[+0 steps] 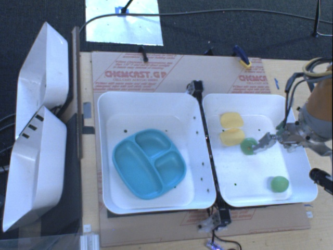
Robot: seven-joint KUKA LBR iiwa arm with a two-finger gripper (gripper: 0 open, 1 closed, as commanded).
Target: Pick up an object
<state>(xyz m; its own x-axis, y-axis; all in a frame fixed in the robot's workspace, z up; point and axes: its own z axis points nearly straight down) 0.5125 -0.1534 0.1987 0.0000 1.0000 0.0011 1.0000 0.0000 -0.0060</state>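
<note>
With its fingers apparently pinching the green ball (248, 146) just below the yellow blocks (231, 128) in the right bin (299, 191), the gripper (260, 144) risked the round ball squirting free on lifting.

the pincer (258, 146) partly hides a green ball (247, 146).

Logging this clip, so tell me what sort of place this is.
Probably a robotics lab bench: two white bins on a clamped board, cables across dark carpet, and an arm's claw by a green ball.
</note>
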